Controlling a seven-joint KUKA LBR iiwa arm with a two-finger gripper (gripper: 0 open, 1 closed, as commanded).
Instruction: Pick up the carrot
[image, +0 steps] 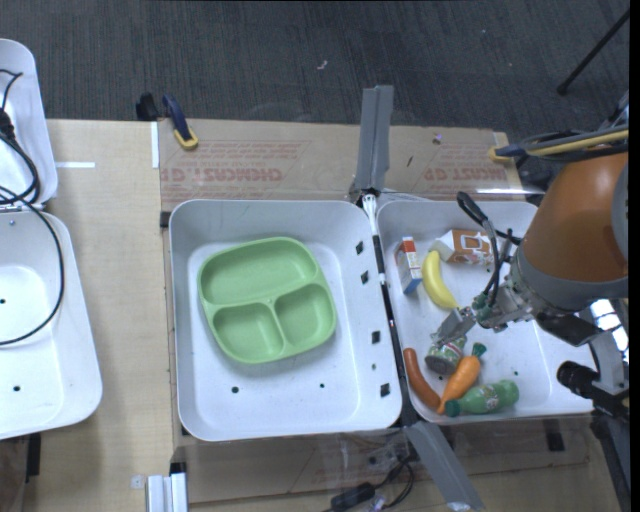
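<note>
Hovering just above the small orange carrot, the tool looks narrowly parted and empty; crowding neighbours could spoil its grasp.

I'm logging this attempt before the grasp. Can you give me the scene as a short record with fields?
target: carrot, right bin, lying tilted
gripper: gripper above and left of the carrot, over a small can
carrot neighbours: green bottle, hot dog
also in right bin: banana, carton
left bin: green divided plate

Grey arm with broad orange band, black cables, metal hand.
</note>
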